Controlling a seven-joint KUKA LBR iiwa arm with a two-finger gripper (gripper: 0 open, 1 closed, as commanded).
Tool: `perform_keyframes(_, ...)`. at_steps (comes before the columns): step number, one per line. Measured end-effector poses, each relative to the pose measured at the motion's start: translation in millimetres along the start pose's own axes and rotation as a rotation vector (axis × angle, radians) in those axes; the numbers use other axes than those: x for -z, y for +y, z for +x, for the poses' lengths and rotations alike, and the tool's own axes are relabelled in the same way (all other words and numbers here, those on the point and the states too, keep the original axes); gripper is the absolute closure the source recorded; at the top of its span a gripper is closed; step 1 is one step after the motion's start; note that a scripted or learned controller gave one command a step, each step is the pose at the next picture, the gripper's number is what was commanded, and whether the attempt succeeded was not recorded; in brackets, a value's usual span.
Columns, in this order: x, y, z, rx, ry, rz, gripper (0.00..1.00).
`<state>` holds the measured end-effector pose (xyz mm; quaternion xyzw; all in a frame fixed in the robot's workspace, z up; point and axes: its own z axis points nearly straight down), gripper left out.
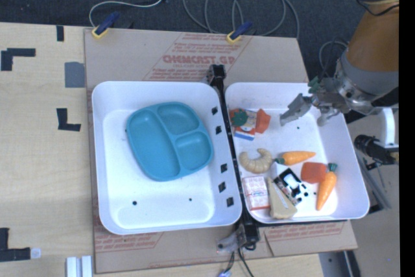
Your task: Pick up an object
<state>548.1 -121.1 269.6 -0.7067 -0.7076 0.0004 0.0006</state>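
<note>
My gripper (305, 116) hangs over the upper right part of the right bin (343, 139). Its two grey fingers (292, 111) stand apart, open, with nothing between them. Below it lie a small carrot (296, 157), a red piece (313, 172) and a second carrot (325, 190). A beige curved pastry (256, 160) rests mid-bin. To the gripper's left, near the divider, sits a cluster of orange, green and red-and-white items (249, 120).
A blue divided plate (170, 141) lies in the left bin (110, 159). In the right bin's front part are a black-and-white item (290, 181), a beige wedge (280, 205) and a pink packet (257, 192). Cables (233, 6) loop behind the bins.
</note>
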Motion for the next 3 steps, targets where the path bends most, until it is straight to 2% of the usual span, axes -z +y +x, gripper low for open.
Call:
perform_keyframes(1,-180.5,10.7,-5.4,-0.001,0.000,-0.002,0.00)
perform_keyframes(2,-180.0,88.2,25.2,0.000,0.000,0.000,0.00)
perform_keyframes(3,-170.8,87.7,24.8,0.000,-0.001,0.003,1.00)
